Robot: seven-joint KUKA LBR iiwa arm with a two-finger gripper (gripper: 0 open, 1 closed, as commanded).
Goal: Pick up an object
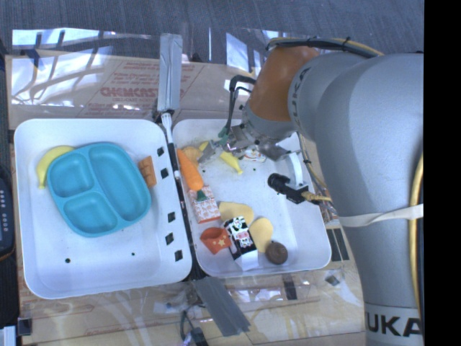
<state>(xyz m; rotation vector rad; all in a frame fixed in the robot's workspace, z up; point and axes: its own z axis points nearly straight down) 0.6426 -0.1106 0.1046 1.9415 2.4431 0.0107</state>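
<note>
My gripper is down in the far part of the right bin, below the orange wrist band. Right under it lies a small yellow banana. An orange carrot lies just to the gripper's left, along the bin's left wall. Nothing shows as held.
The right bin also holds a red and white carton, two pale yellow pieces, a red box, a cow-patterned carton and a brown ball. The left bin has a blue divided plate, a yellow banana and an orange block.
</note>
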